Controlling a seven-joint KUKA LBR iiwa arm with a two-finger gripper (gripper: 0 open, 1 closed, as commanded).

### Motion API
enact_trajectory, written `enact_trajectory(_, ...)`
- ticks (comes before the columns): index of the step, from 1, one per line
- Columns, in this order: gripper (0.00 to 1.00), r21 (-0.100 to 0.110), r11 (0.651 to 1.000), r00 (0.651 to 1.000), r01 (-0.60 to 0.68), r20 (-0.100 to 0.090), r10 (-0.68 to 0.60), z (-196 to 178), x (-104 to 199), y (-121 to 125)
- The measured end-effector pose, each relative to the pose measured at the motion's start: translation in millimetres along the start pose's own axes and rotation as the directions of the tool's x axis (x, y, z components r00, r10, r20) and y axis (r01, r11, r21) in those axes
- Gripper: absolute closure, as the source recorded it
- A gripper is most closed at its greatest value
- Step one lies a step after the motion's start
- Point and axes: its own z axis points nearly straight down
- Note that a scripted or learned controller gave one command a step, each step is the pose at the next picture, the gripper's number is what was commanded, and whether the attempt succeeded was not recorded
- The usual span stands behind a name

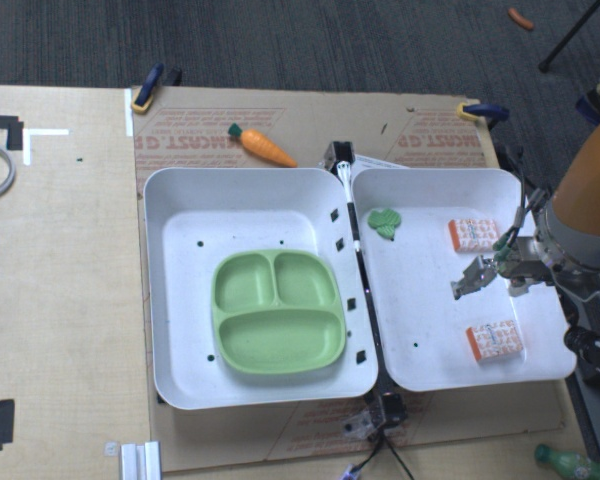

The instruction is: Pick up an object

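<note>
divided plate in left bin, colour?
Light green plate, seen clearly in the camera view.

Arm (580, 203) in from right, jaws spread, empty.

- Your left bin (170, 298) carries a green divided plate (278, 312).
- Your right bin (420, 358) has a green scrap (384, 223) and two orange-white packets (474, 234) (495, 341).
- Your gripper (477, 277) hovers between those packets.
- A toy carrot (262, 145) lies on the worktop (60, 298) behind.
</note>
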Motion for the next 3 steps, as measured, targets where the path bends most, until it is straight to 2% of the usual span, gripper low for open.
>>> enact_trajectory(1, 0.0, -0.002, 0.997, 0.997, 0.079, 0.001, -0.079, -8, -48, 66)
enact_trajectory(2, 0.0, -0.01, 0.998, 0.998, 0.06, 0.003, -0.06, 113, -35, 126)
enact_trajectory(3, 1.0, -0.012, 0.998, 0.998, 0.057, 0.007, -0.057, 103, -37, 127)
